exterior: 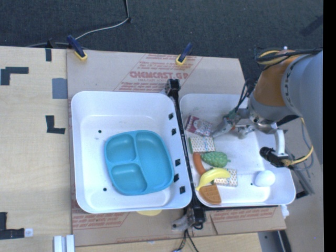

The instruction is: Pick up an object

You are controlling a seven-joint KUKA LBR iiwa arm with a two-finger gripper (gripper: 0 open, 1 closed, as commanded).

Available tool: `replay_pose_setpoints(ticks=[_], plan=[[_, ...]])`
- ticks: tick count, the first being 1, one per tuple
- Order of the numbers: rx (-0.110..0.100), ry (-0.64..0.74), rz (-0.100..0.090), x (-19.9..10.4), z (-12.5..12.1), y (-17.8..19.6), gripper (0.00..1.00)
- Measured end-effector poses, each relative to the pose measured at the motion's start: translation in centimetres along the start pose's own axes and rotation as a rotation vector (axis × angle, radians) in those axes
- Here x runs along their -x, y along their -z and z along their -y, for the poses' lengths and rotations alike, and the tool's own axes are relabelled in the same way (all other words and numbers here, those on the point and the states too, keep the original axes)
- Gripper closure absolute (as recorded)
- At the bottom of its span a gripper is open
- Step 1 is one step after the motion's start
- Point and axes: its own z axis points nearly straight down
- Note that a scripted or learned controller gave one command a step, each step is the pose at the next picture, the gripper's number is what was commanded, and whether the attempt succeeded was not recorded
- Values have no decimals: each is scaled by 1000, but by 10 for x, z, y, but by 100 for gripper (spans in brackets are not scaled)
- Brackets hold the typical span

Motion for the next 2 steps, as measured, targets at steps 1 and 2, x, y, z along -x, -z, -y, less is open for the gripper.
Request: replay_pose_setpoints(ticks=[1,2], plan=[[3,1,0,-17,-61,0,0],[3,2,3,-16,-61,10,100]])
